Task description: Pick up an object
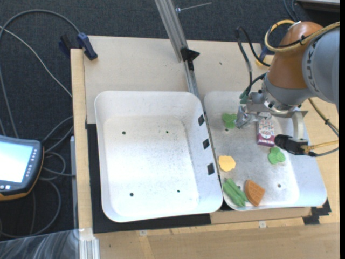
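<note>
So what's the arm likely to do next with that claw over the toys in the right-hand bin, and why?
Probably a short drop straight down. The gripper sits low in the right bin, right beside a small green piece, with nothing visibly held. The purple and white carton lies just to its right, so the green piece looks the nearer target.

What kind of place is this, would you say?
Probably a robotics lab set up for grasping trials: a grey arm reaches over two white bins on a wooden bench, small toy-like objects lie in the right bin, and a control pendant sits nearby.
</note>
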Controlling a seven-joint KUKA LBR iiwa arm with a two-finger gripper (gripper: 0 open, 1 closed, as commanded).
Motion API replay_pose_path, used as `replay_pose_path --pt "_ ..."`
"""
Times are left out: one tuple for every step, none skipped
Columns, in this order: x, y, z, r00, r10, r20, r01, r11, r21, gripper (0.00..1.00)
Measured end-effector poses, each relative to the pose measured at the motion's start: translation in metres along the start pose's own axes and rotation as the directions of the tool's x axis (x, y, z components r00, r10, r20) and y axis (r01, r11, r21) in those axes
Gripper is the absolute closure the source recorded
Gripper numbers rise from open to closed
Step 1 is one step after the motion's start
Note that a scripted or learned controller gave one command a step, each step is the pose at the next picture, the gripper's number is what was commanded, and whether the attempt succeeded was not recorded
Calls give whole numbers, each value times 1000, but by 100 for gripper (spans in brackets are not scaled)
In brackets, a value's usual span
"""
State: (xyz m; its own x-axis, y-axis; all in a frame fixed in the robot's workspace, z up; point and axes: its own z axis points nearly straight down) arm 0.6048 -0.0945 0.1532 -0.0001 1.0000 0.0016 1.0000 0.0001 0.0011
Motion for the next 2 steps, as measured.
replay_pose_path --pt "7 0 -62 1000 -2 2 2 1000 -7 100" --pt "8 1 -110 1000 -2 2 2 1000 -6 100"
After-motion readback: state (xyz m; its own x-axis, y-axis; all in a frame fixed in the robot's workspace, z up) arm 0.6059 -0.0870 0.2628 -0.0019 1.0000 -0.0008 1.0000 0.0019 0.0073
